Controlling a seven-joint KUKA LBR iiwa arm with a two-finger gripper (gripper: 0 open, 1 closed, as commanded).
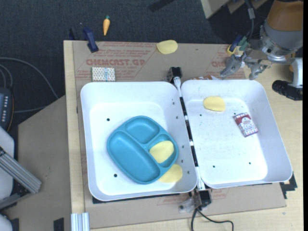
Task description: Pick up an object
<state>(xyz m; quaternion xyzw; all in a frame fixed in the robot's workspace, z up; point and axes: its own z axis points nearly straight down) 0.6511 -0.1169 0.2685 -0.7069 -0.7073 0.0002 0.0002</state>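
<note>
Hovering up at the 1 o'clock corner of the frame, the gripper (pixel 243 63) sits just past the far rim of the right bin (pixel 269 129), above the cardboard-covered bench (pixel 125 57) rather than over the bin floor. Its two fingers are spread apart with nothing between them, so it's got hold of zilch.

Candidates for picking: in the right bin there's a yellow oval piece (pixel 214 104) toward 12 o'clock of the bin, near the far wall, and a small red-and-white packet (pixel 245 124) lying flat at about 3 o'clock from the bin's middle, well apart from the yellow piece. Both sit below the gripper in the frame, not touching it.

The left bin (pixel 96 129) has a blue divided plate (pixel 134 150) sitting at an angle in its middle. One yellow piece (pixel 161 150) lies in the plate's small compartment at roughly 3 o'clock, and another yellow piece (pixel 171 174) pokes out from the plate's edge at 5 o'clock, resting on the bin floor and touching the plate.

Outside the bins, a yellow disc (pixel 167 46) lies on the bench at 12 o'clock, a patterned square packet (pixel 103 73) sits by the left bin's far corner, and a little orange carrot toy (pixel 106 25) is on the dark floor at 11 o'clock.
</note>
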